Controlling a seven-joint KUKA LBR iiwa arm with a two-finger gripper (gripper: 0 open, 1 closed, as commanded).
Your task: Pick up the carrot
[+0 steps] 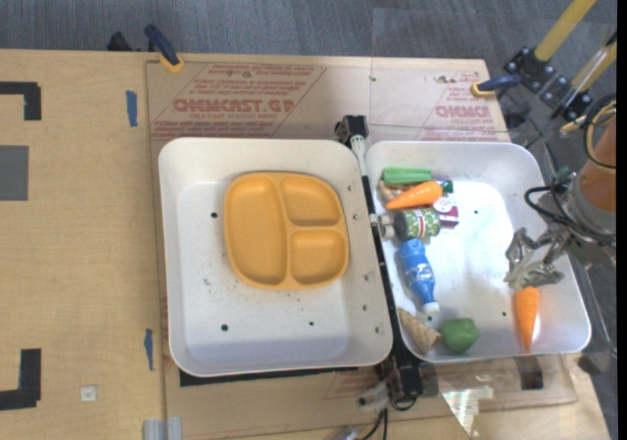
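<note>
In the right bin, at its ten o'clock, one carrot lies slanted among the bottles. At five o'clock a second carrot lies upright along the wall, long axis twelve to six. My gripper hangs just above it at twelve o'clock; whether my jaws are parted or clenched, I cannot tell.

The right bin has bare floor through its middle. Along its left wall crowd a green vegetable, a carrot, a small jar, a blue bottle (lying flat) and a green pepper. Another carrot lies by the right wall, just beneath the pincer.
</note>
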